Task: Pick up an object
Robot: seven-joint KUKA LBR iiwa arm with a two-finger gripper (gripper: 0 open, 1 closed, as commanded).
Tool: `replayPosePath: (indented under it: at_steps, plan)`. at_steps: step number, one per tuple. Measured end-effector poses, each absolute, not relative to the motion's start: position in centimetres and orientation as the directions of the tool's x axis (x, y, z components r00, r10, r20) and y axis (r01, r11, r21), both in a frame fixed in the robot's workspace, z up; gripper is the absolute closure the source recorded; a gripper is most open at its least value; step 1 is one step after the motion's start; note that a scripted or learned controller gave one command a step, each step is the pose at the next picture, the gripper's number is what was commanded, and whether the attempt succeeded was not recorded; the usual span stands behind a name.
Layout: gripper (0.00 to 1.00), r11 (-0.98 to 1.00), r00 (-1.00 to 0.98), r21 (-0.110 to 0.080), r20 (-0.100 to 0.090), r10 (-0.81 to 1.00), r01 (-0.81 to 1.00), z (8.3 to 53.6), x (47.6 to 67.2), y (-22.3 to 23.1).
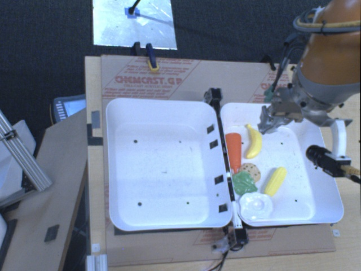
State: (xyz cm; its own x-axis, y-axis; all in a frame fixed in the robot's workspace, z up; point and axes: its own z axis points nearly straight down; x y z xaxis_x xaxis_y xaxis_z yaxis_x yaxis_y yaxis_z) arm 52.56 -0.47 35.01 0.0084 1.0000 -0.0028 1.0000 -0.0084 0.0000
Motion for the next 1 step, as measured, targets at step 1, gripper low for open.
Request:
replayPosePath:
  at_steps: [1]
  plan:
    - [1.00,0.011,-0.011,0.017,0.005,1.000,1.000,47.77,48.60,5.20]
